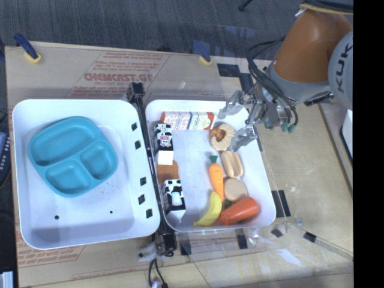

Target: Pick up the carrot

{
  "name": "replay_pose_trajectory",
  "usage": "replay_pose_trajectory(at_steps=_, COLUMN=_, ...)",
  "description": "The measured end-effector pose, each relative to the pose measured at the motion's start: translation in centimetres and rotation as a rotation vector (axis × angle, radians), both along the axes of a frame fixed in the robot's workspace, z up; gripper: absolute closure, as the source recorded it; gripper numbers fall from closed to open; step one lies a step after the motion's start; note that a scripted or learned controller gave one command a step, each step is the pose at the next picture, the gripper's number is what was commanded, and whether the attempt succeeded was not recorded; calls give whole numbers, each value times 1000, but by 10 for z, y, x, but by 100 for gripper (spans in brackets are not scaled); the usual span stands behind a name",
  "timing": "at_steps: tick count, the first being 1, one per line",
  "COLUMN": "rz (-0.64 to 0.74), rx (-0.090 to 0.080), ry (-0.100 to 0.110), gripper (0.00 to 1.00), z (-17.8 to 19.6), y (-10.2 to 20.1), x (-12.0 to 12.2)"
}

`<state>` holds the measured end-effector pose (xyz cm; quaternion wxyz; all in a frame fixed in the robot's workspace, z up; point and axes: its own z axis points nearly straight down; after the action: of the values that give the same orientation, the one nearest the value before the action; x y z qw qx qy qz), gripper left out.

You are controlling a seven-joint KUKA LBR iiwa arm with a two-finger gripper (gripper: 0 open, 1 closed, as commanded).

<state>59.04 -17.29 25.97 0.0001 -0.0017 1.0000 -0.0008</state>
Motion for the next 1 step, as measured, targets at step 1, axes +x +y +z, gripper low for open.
replay_pose_trajectory(at_steps=1, rz=156, rx=1, ry=-3, gripper=0, z=-167, y=-11, x=-14)
